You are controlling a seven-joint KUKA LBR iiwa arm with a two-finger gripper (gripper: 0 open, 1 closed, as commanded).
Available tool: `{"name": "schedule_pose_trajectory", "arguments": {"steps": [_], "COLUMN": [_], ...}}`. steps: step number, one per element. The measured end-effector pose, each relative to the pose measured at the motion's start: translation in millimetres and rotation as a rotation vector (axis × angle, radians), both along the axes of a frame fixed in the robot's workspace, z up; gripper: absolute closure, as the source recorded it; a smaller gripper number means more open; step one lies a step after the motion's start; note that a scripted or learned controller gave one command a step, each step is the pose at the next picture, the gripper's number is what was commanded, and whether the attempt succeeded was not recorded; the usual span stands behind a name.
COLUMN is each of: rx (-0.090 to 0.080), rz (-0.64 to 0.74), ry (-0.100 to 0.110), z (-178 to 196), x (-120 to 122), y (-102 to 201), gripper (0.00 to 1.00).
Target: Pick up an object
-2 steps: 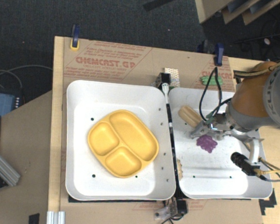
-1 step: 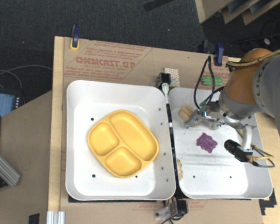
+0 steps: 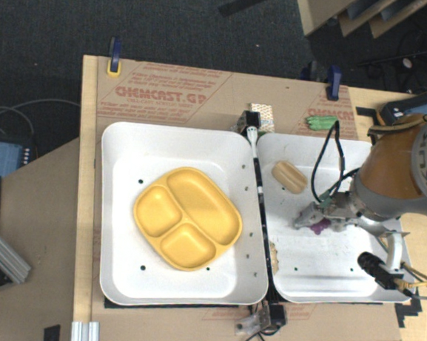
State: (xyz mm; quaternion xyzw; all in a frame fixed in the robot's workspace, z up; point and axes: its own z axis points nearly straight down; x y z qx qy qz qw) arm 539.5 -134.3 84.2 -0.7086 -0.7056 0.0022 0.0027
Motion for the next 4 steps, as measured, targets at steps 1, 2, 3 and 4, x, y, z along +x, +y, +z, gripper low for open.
{"name": "schedule_pose_trajectory", "arguments": {"steps": [1,2,3,4], "rx": [-0.002,-0.002,-0.003,-0.004], "rz": [0.007,0.007,0.006,0.005], "ry": [-0.011,-0.012,-0.014,-0.013], "z": [0,1,1,12], "x": [32,77,128,127], "y": [17,19,20,20], "gripper": [0.0,0.0,0.0,1.0]}}
